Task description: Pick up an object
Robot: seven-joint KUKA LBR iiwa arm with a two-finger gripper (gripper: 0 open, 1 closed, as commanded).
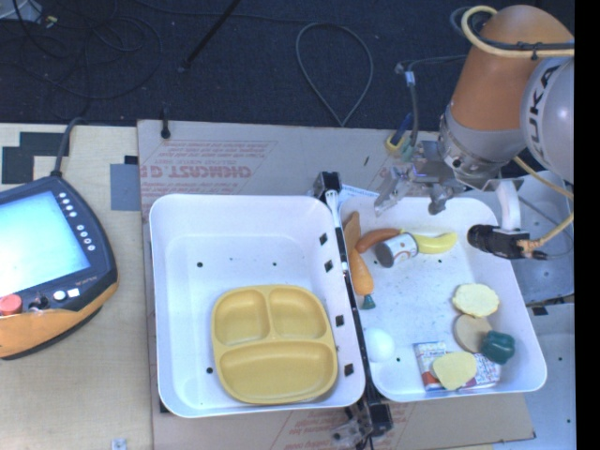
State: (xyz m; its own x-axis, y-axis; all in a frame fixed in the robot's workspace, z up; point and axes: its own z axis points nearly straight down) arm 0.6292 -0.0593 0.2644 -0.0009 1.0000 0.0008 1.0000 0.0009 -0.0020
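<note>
Gripper (419, 195) hangs over the far edge of the right bin (525, 368), fingers spread, holding nothing; nearest pick is the banana (436, 243), just below it toward the near side, long axis running left-right across the bin.

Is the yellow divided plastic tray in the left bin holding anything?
Empty: the yellow divided tray shows three bare compartments, lying flat in the left white bin.

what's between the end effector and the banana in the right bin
Nothing visible. The end effector hangs over the right bin's far end, the banana just below it in the image, gap bare.
</note>
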